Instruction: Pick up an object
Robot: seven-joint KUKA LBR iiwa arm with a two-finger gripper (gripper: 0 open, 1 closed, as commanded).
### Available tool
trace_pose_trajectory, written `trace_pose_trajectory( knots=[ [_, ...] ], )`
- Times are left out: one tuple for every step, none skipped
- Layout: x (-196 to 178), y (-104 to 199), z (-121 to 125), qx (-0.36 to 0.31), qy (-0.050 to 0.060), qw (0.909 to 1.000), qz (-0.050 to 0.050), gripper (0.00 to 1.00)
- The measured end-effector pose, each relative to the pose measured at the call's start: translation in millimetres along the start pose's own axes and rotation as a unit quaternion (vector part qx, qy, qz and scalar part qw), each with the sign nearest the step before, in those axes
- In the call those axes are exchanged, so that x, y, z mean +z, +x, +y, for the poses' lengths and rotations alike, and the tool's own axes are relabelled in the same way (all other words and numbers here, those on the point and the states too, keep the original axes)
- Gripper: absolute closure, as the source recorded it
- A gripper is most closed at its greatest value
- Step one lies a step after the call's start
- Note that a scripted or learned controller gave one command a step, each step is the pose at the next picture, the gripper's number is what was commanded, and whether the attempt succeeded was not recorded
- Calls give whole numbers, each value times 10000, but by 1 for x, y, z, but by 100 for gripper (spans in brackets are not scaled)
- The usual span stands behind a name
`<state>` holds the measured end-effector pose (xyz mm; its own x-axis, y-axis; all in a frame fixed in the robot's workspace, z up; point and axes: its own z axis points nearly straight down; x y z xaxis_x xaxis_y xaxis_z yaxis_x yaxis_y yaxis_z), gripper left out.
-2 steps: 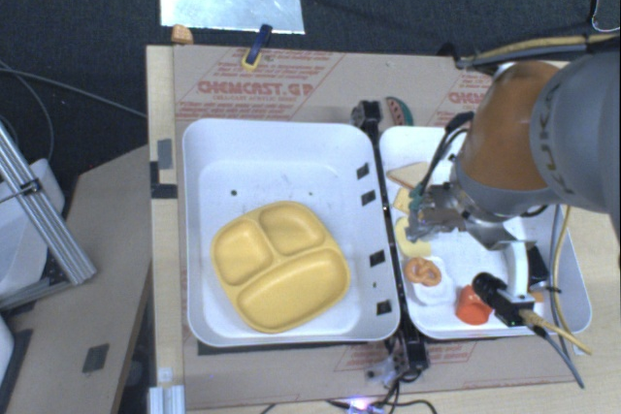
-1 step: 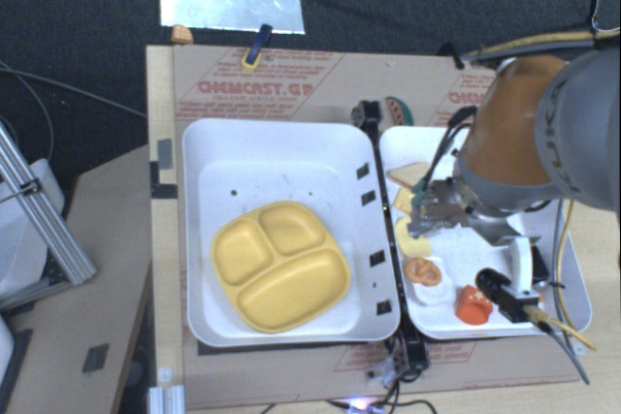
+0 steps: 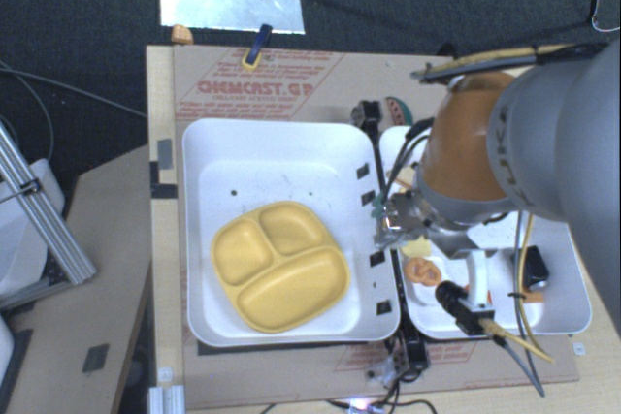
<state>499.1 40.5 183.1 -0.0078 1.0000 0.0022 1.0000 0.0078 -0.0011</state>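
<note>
My gripper (image 3: pixel 401 220) hangs low over the left edge of the right bin (image 3: pixel 563 315), under the grey and orange wrist that hides most of that bin. Just below it lie a small orange object (image 3: pixel 420 272) and a pale yellow piece (image 3: pixel 418 249) on the bin floor. I see nothing held by the gripper. A small black object (image 3: pixel 535 269) rests further right in the same bin.
The left bin (image 3: pixel 223 160) holds a yellow divided plate (image 3: pixel 279 264) in its front half. Black clips line the wall between the two bins. A blue and yellow item (image 3: pixel 257 47) lies on the cardboard behind the bins.
</note>
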Motion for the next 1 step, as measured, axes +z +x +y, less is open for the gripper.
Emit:
trace_pose_trajectory(
  knots=[
    [-1,-3,0,17,-9,10000,-8,0]
  ],
)
